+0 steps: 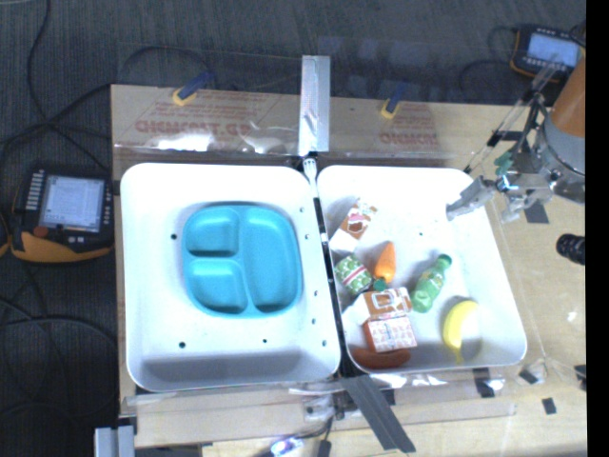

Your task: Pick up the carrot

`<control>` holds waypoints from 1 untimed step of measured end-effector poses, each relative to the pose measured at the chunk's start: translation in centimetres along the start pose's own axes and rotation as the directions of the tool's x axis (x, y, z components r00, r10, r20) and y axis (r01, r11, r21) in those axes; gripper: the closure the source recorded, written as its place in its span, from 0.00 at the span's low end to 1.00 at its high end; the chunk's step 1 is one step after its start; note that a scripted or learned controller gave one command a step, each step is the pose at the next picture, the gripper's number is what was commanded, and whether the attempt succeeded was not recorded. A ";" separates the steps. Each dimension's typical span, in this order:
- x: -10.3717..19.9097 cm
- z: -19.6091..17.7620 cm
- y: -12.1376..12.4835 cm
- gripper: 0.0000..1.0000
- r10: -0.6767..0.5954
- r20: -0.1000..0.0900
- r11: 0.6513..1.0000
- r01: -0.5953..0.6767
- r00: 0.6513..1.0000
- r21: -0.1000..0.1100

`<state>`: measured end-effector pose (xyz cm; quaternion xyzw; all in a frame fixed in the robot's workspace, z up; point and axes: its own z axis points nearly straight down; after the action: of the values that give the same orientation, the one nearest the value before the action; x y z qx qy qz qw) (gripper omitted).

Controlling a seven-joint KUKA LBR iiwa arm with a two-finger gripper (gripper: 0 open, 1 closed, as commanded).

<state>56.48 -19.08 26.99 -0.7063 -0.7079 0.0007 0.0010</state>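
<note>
The carrot (384, 261) is small and orange with a green tip, and it lies near the middle of the right bin (419, 193) among other toy foods. My gripper (491, 205) hovers over the bin's upper right rim, up and to the right of the carrot and well apart from it. It is open, and nothing sits between its fingers.
Around the carrot lie a green bottle (430, 284), a yellow fruit (460, 324), a red and white carton (388, 326), a green and red packet (352, 274) and a small red packet (358, 220). The left bin (143, 341) holds a blue divided plate (240, 258).
</note>
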 end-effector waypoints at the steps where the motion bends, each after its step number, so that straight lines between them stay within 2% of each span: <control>1: 5.7 13.0 1.0 0.00 -0.047 -0.001 0.999 0.047 0.999 0.001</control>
<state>57.47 -13.36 13.99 -0.6895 -0.7243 0.0007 0.0017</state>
